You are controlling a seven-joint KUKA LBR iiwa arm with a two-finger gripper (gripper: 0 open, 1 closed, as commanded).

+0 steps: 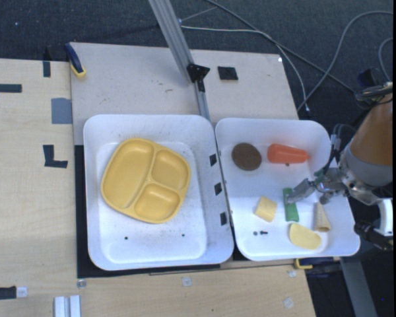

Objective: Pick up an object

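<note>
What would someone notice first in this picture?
The big yellow divided plate fills the left bin. In the right bin, small food toys lie scattered, the orange one beside a brown disc. The arm's gripper reaches over that bin's right side above a green piece.

Overhead, slanted, over both bins [214, 127]

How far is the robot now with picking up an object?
Nothing looks picked up yet: the brown disc, orange piece, green block and yellow pieces all lie in the right bin. The claw is low beside the green block. Grasping and lifting are left.
</note>
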